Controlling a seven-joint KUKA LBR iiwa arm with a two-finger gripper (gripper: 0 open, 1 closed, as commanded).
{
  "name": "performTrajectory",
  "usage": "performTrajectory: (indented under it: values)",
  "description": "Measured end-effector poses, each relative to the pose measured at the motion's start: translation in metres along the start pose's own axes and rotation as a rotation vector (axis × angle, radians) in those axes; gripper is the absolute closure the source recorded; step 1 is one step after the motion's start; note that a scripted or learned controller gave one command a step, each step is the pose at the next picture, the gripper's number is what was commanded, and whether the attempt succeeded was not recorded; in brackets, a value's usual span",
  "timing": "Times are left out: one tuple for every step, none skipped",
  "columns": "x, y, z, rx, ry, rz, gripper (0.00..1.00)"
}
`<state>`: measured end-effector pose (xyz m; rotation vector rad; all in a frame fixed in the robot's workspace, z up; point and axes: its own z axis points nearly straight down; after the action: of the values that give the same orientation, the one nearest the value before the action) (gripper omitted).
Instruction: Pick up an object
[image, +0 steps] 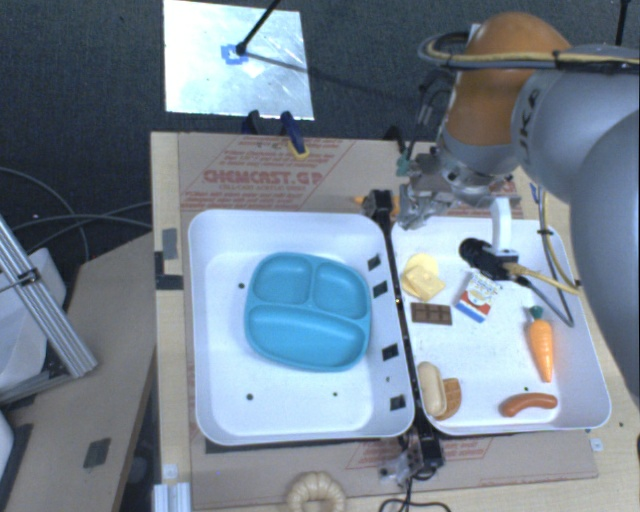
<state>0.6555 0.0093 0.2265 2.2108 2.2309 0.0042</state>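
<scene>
So far nothing is lifted: the gripper (418, 212) hovers just behind the cheese (422, 276), and whether it is parted or clenched I cannot tell. Right of the cheese lie a carton (477, 297) and carrot (541, 347). Descent, grasp and lift remain.

Red "CHEMCAST GP" print on brown board (262, 170) behind bins; upside down.

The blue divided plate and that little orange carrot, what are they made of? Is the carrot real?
The blue three-compartment plate looks like moulded plastic: one even colour, rounded edges, a soft matte sheen. The small orange carrot with a green top seems to be a plastic toy rather than real food: its colour is flat and its surface smooth, though the view is too coarse to be sure.
</scene>
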Motion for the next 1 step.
performTrajectory:
  values:
    - [0.0493,-0.0135,0.0110,0.002,0.001,0.000,1.00]
